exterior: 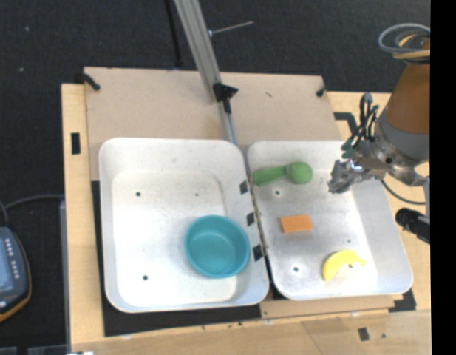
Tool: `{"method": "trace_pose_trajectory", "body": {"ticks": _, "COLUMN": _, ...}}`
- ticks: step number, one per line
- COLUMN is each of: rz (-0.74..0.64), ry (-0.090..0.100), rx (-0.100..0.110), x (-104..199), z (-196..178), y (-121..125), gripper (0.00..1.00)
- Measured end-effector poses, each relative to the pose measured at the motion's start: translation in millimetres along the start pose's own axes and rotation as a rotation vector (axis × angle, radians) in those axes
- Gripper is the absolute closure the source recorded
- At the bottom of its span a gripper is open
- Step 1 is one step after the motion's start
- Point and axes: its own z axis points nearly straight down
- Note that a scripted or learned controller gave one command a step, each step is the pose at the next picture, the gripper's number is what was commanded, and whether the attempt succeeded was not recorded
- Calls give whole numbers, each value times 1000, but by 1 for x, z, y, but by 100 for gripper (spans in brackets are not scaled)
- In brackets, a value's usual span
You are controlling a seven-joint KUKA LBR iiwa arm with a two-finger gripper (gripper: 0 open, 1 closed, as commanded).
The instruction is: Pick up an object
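The right bin (375,272) holds three objects. A green club-shaped toy (284,174) lies near its far left corner. An orange block (296,224) rests in the middle, and a yellow banana-like piece (341,264) lies toward the near edge. A teal bowl (216,245) sits in the left bin (139,198) near its right wall. My gripper (341,177) hangs over the far right part of the right bin, to the right of the green toy and apart from it. Nothing shows between its fingers.
A metal rail (202,46) slants from the top of the view down to the gap between the bins. A handheld pendant (6,272) lies off the bench at the left. Cables (364,120) run near the arm's wrist.
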Motion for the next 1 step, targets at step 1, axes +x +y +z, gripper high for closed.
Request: {"method": "trace_pose_trajectory", "body": {"ticks": 1, "rz": -2, "ry": 1, "rx": 7, "x": 47, "z": 13, "y": -4, "gripper": 100}}
